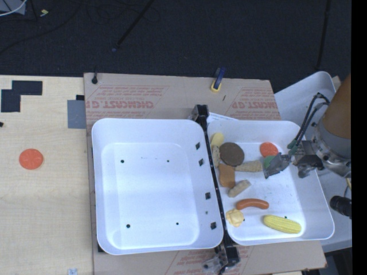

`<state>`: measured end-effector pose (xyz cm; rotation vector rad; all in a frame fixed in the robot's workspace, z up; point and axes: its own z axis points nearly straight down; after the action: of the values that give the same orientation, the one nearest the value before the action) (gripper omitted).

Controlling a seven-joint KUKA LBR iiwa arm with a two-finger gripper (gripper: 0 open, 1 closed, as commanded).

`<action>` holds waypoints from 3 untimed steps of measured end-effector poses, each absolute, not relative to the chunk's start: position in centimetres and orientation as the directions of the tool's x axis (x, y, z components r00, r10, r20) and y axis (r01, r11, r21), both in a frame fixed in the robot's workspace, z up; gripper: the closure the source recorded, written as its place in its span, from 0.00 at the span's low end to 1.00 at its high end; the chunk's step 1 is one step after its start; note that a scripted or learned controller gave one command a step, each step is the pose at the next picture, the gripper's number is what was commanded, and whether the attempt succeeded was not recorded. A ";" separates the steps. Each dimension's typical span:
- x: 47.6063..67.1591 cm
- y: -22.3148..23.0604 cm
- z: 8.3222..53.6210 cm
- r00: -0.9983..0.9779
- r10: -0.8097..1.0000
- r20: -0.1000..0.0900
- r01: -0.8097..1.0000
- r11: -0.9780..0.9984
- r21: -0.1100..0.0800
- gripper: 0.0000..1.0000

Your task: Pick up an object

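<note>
In the right bin (309,132), going rightward from the dividing wall: a brown disc (231,153), a sausage (251,204), a corn cob (282,224). The gripper (277,164) hovers beside an orange-red piece (268,149); finger spread cannot be told.

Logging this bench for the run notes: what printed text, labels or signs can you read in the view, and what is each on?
"CHEMCAST": red print on the brown board under the bins, left of the top edge, reading upside down; the smaller line beside it is too blurred to read.
The same red print repeats at the top right and on the bottom edge, both too blurred to read surely.
</note>
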<state>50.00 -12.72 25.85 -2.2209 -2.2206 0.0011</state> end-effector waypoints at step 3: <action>63.5 -8.1 11.0 0.003 1.000 0.000 1.000 -0.003 0.003 0.00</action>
<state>63.45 -8.14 11.03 -2.2264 -2.2193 -0.0030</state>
